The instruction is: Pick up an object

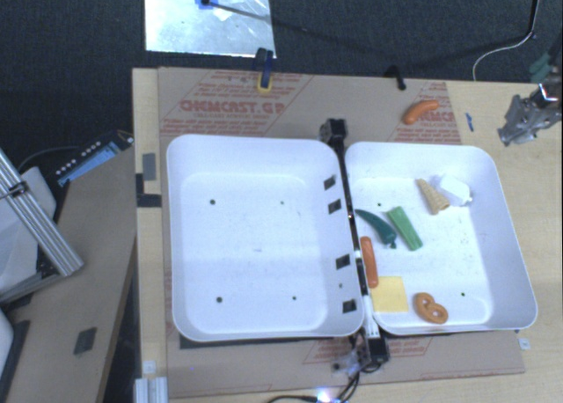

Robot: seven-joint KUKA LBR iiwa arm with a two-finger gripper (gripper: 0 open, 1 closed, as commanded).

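The gripper [528, 120] sits at the far right edge, beyond the right bin [501, 208], touching nothing; whether it is apart or together cannot be told. In that bin, a green block [405, 227] lies with its long axis running near-far, tilted slightly left at the far end.

Bench [493, 111]: two white bins [255, 243], stray orange sausage [420, 112].

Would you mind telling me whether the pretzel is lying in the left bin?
No, the pretzel lies in the right bin, near its front edge beside the yellow square.
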